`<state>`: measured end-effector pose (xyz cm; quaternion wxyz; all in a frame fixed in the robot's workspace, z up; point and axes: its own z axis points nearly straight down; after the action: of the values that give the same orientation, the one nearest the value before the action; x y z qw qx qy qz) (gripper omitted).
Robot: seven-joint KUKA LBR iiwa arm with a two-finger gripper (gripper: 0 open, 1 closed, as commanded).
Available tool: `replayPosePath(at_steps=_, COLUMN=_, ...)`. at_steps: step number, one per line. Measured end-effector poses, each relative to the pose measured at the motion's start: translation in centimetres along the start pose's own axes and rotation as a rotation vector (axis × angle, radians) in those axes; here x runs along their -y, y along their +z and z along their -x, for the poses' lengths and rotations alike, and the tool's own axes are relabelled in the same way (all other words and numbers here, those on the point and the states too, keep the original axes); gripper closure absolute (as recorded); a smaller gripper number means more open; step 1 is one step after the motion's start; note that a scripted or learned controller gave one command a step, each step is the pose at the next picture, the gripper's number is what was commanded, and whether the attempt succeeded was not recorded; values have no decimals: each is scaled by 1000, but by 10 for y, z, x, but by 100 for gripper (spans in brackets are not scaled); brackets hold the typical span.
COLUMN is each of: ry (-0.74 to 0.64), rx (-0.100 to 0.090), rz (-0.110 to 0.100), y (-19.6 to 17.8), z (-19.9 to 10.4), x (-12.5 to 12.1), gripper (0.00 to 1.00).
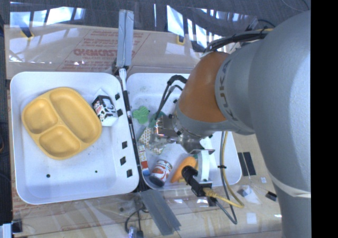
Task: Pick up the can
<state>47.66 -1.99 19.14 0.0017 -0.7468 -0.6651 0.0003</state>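
Can (161,169) lies on its side near the front of the right bin (232,179), ungrasped. Claw (158,132) hovers just behind it; finger state indeterminable. Approach step; next requires descent onto it.

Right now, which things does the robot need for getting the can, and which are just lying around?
Needed: the can, the gripper.

Lying around: yellow divided plate, black-and-white carton, green piece, orange thing.

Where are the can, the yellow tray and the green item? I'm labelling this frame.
can (161,170): camera view, its side label.
yellow tray (60,122): camera view, centre divider.
green item (141,114): camera view, its middle.
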Motion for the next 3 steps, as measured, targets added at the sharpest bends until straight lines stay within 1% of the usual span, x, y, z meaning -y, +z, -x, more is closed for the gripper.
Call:
replayPosePath(at_steps=1, ry=1, rx=0, rz=0, y=0, z=0, x=0, gripper=0)
replayPosePath(at_steps=3, ry=1, rx=0, rz=-1, y=0, z=0, x=0, gripper=0)
